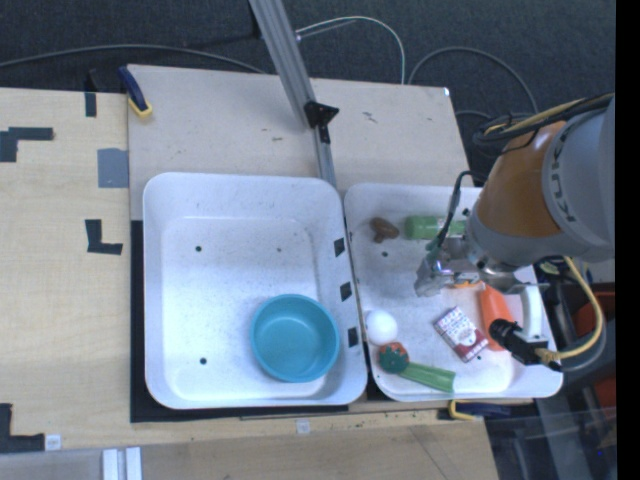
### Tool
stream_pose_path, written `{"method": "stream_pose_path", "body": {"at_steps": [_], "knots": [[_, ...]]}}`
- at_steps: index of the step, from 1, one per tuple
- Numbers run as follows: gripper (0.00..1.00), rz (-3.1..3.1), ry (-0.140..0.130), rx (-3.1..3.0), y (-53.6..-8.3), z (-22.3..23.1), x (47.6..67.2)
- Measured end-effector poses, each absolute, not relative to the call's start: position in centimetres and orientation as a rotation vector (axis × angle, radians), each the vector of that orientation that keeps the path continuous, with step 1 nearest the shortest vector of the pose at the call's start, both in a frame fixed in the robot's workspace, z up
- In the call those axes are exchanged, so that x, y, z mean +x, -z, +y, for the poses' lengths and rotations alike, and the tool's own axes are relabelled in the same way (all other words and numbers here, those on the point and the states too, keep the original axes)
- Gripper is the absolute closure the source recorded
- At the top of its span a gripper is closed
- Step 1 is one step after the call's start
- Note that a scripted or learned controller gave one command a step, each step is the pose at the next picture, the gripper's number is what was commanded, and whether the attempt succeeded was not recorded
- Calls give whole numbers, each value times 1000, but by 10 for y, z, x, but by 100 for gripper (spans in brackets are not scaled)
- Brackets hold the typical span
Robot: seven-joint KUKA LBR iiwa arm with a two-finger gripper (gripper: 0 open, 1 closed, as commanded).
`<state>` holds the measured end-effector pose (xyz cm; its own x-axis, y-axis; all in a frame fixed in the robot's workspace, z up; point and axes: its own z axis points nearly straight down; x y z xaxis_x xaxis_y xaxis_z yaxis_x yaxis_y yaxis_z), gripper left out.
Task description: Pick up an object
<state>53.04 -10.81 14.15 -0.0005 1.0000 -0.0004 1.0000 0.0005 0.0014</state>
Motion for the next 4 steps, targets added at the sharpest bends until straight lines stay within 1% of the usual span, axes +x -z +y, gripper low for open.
{"method": "stream_pose_path", "body": {"at_steps": [1, 2, 3, 4], "knots": [[100, 2222, -3, 2217, -196, -98, 529], [100, 2222, -3, 2216, -241, -90, 533], [100, 2232, 1, 2215, -241, -29, 522], [100, 2225, 3, 2220, -240, 31, 521]]}}
